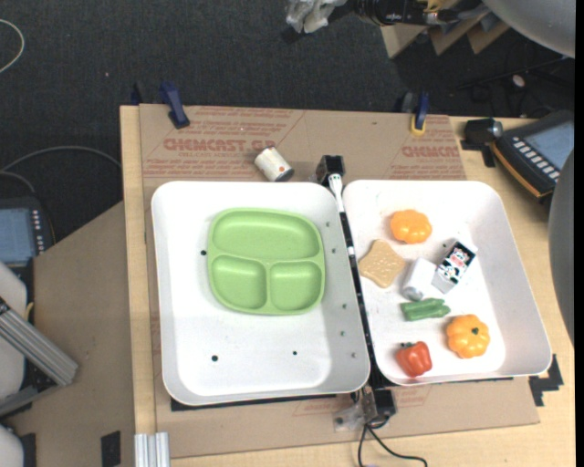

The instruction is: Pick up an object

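**Toy food in right bin, arm up top**

Near the top edge, over dark floor beyond the desk [137, 274]: a pale shape, seemingly the pincer [310, 14], well apart from both bins. Open or closed: cannot tell. Nothing visibly gripped.

In the right bin [520, 274]:
- at the back, an orange pumpkin [409, 225]
- just in front, to the left, a bread slice [380, 264]
- right of that, a small grey box [418, 278] touching a black-and-white carton [453, 265]
- below those, a green pod [424, 310]
- at the front, a red pepper [413, 358] and a yellow-orange pepper [467, 336], near each other but apart

In the left bin [178, 347]: a green divided plate [266, 260], toward the back.

Behind the left bin, on the cardboard: a small white cylinder [273, 164].
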`<state>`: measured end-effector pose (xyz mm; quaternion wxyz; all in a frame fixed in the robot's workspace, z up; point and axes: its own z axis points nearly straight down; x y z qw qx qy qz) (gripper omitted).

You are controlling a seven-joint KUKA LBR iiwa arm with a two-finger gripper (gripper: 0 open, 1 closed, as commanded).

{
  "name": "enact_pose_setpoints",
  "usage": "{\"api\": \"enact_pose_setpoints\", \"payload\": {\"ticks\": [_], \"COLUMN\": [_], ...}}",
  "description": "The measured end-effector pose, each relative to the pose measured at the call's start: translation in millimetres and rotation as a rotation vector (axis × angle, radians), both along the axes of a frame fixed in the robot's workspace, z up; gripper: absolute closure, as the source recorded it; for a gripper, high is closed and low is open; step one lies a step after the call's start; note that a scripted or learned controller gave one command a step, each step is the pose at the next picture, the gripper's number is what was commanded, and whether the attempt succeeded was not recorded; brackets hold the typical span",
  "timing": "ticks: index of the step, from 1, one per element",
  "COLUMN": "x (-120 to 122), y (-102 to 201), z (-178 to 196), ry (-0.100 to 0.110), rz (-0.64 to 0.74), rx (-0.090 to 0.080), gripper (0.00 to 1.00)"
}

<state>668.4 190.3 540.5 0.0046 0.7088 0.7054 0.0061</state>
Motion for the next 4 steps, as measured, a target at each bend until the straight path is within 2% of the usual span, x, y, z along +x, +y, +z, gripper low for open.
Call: {"api": "enact_pose_setpoints", "payload": {"ticks": [1, 2, 3, 4], "x": [-39, -6, -46, -2], "y": [25, 34, 34, 25], "z": [-121, 2, -136, -19], "ry": [0.030, 0.000, 0.032, 0.000], "rz": [0.008, 0.007, 0.004, 0.004], "rx": [-0.005, 0.002, -0.006, 0.001], "gripper": [1.00, 1.00, 1.00, 1.00]}}
